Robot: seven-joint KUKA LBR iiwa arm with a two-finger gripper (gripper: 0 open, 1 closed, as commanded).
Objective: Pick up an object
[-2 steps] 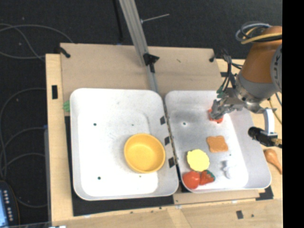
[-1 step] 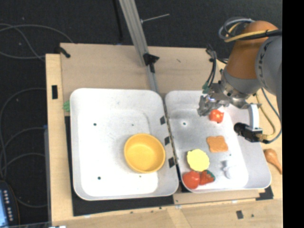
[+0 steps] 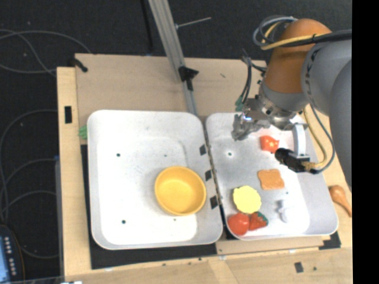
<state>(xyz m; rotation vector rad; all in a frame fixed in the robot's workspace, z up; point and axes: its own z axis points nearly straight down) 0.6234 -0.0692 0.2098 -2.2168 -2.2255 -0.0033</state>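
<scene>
Where bins meet, yellow bowl [image 3: 179, 190] leftward

You see two white bins [image 3: 106, 158] on a tan bench [image 3: 130, 81]. The bowl [image 3: 179, 190] is plain yellow. The toy tomato [image 3: 239, 223] and strawberry [image 3: 259, 220] are red, the flat round piece [image 3: 246, 199] pale yellow, the toast slice [image 3: 271, 179] orange-brown, the small figure [image 3: 280, 210] grey.
</scene>
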